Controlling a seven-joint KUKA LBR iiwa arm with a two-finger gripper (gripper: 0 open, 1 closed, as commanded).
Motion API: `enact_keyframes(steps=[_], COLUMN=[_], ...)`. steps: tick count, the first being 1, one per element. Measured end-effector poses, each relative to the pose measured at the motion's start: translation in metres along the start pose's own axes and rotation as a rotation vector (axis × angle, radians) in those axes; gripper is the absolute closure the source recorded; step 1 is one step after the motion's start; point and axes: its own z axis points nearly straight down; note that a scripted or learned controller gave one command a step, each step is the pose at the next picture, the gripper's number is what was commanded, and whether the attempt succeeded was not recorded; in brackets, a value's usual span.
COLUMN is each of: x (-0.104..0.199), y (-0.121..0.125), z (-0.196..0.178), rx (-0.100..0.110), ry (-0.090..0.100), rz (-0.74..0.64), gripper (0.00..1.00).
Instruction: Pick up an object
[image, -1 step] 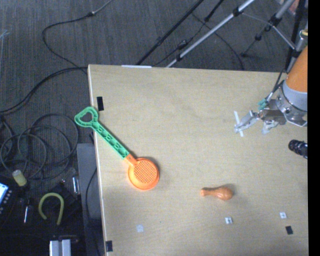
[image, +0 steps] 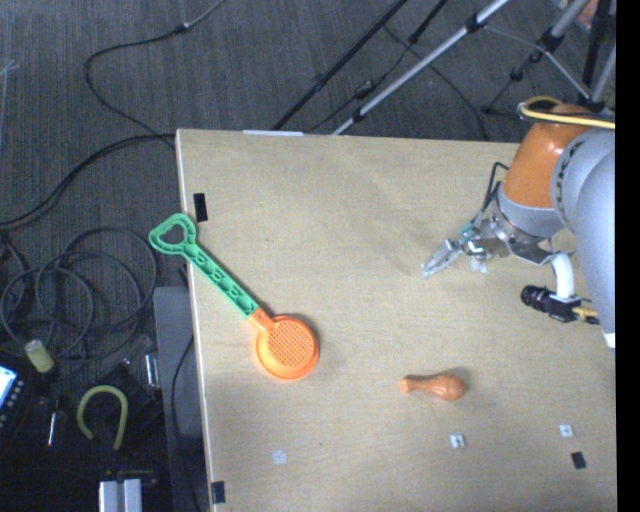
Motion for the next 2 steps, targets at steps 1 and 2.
enact_keyframes(steps=[1,2], x=[0.0725,0.0728], y=[0.0360,0.0363], z=[-0.0007,-0.0099], rx=[-0.002,-0.001], ry=[0.001,-0.002], rz=[-0.118,-0.119], gripper=[0.00,1.00])
